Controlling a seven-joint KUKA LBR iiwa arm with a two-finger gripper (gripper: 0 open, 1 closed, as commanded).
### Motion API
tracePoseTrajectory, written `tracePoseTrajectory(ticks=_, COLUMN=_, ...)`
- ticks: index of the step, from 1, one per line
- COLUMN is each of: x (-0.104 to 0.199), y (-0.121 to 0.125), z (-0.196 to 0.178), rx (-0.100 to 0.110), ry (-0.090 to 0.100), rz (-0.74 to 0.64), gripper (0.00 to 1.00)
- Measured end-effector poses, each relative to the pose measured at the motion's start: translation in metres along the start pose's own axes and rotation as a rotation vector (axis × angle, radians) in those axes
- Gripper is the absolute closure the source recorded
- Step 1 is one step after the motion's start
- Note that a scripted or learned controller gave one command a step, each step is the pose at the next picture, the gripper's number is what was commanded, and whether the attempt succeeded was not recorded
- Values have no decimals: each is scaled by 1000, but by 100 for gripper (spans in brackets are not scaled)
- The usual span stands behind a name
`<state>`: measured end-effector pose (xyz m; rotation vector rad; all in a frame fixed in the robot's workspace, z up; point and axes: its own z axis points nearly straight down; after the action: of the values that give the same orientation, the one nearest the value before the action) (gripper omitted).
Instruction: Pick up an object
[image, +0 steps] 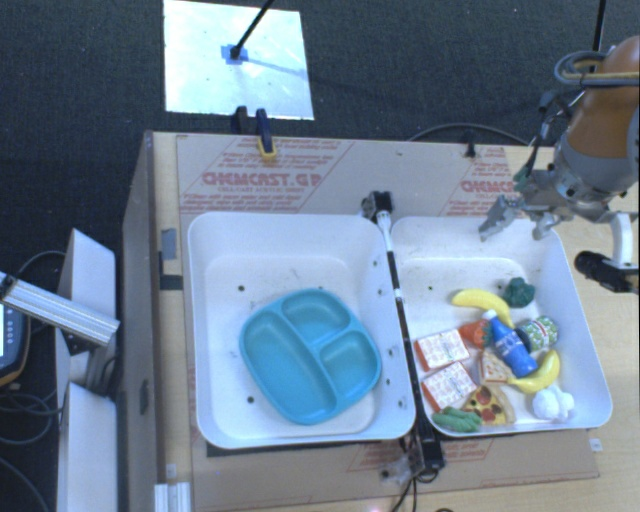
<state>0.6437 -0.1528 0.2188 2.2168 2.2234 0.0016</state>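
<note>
Above right bin's (585, 300) far rim: gripper (520, 221) spread open, holding nothing.

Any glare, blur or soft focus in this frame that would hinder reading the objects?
Camera view: strong glare on the shiny sheet beyond the bench; lighting over both bins even with faint shadows; the toy pile reads soft, small labels illegible; gripper slightly blurred.

1. Both white bins (290, 250) look like smooth plastic, slightly glossy.
2. Blue divided tray (310, 355): smooth plastic, soft sheen.
3. Toy food at 4 o'clock, e.g. banana (483, 300) and blue bottle (511, 347): shiny plastic.
4. Bench board (300, 175): matt brown, paper-like printed film.
5. Floor (70, 100): dark, rough carpet-like texture.
6. Panel (238, 60) at 12 o'clock: reflective, metallic.
7. Arm (600, 120): matt orange band, grey metal-looking parts.
</note>
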Motion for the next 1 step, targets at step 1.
tracePoseTrajectory(ticks=1, x=22, y=-62, z=96, rx=3, ry=1, rz=2, gripper=0)
